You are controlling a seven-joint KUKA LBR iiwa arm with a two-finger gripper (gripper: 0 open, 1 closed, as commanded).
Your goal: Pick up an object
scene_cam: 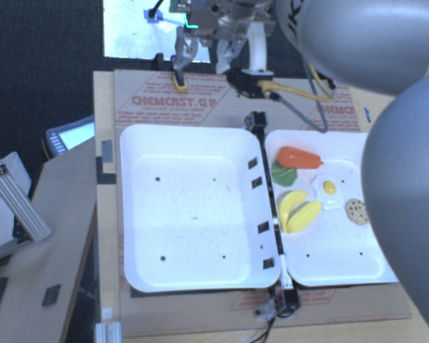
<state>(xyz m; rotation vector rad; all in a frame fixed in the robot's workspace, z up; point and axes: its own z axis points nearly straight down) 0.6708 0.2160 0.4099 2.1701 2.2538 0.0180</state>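
The right bin [343, 266] holds an orange carrot [300, 157] with a green leafy end [284, 175], a yellow banana [299, 211], a fried egg [329, 188] and a small cookie [355, 211]. My gripper [202, 59] hangs high at the back, above the cardboard behind the left bin [189, 270], far from all the objects. Its two fingers [181, 56] stand apart and open, with nothing between them.
A black hinge strip [268, 206] runs between the two bins. The arm's grey body [407, 191] covers the right bin's right edge. Cables [293, 98] trail over the cardboard behind the bins. A metal rail [14, 199] lies at the left.
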